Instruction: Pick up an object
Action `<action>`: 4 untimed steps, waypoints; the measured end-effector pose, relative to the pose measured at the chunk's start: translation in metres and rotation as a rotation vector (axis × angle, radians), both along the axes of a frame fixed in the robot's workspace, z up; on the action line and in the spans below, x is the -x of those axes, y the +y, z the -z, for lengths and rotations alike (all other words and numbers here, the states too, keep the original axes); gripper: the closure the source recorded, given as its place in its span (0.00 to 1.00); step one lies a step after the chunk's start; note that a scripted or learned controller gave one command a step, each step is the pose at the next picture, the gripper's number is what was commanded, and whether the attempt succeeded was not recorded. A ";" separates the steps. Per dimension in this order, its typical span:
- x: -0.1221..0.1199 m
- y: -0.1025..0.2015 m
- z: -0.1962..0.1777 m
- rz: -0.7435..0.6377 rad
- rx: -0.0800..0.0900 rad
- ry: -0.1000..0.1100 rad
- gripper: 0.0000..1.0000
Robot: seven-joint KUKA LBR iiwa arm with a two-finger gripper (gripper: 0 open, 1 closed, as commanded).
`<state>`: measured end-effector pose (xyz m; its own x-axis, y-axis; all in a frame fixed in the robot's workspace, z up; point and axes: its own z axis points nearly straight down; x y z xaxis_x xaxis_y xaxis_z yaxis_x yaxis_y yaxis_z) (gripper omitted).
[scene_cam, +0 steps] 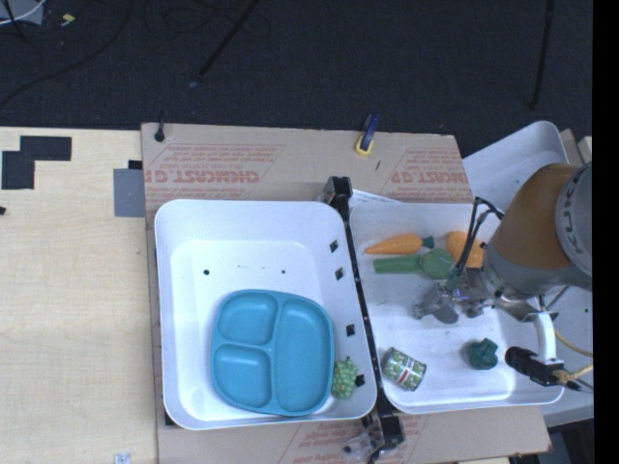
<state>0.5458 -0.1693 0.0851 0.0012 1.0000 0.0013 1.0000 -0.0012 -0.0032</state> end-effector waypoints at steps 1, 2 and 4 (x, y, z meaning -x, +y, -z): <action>-0.001 -0.002 -0.014 0.004 0.001 -0.003 1.00; 0.003 -0.003 -0.076 0.001 0.001 -0.005 1.00; -0.007 0.000 -0.143 -0.002 0.001 -0.003 1.00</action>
